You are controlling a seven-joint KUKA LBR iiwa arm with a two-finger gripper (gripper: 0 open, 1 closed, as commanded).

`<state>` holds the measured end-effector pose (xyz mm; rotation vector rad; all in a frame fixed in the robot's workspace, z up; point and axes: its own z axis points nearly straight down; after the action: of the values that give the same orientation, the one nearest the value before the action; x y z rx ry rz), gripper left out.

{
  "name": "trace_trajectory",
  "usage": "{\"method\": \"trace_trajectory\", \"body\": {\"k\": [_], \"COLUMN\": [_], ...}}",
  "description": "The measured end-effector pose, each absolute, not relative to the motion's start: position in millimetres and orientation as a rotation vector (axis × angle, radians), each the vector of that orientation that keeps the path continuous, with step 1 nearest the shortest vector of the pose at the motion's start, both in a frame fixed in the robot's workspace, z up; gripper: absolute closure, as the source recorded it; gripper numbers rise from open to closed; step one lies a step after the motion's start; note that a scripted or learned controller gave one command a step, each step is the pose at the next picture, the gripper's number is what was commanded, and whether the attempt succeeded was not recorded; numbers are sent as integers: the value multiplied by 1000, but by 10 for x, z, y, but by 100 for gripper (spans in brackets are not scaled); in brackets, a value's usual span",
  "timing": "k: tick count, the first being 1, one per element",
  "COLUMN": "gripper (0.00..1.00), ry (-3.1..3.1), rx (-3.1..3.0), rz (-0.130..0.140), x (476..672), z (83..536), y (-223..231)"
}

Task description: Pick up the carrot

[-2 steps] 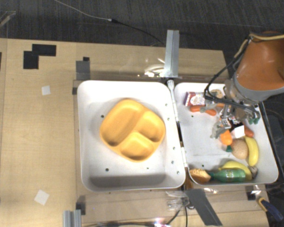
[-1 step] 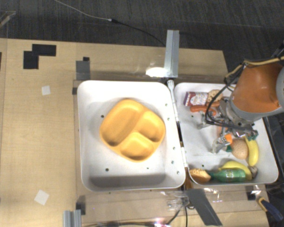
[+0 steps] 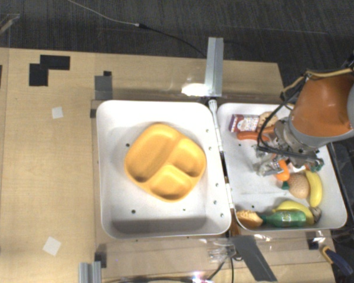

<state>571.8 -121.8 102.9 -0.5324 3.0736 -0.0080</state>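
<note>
The carrot (image 3: 282, 174) shows as a small orange piece in the middle of the right bin (image 3: 242, 181), partly hidden by the arm's wrist. My gripper (image 3: 269, 165) is low over the bin, just left of the carrot and touching or nearly touching it. The orange-banded arm (image 3: 321, 108) above covers much of the gripper. I cannot make out whether the carrot is between the jaws.
A brown round fruit (image 3: 299, 186) and a banana (image 3: 314, 187) lie right of the carrot. A second banana (image 3: 292, 206), a green bottle (image 3: 286, 218) and a bread piece (image 3: 249, 218) line the front wall. A brown packet (image 3: 245, 125) lies at the back. The left bin holds a yellow divided plate (image 3: 165, 161).
</note>
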Motion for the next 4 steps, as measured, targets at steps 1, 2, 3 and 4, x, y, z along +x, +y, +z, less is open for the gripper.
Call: {"method": "trace_trajectory", "body": {"k": [1, 2, 3, 4], "gripper": [100, 0, 0, 0], "ry": [3076, 3086, 2962, 3010], "rx": [-526, -528, -1044, -851], "rz": [-11, -3, 3, -7], "x": [5837, 5817, 5579, 5425], "z": [2332, 2282, 1040, 895], "y": [-1308, -1299, -1416, -1494]}}
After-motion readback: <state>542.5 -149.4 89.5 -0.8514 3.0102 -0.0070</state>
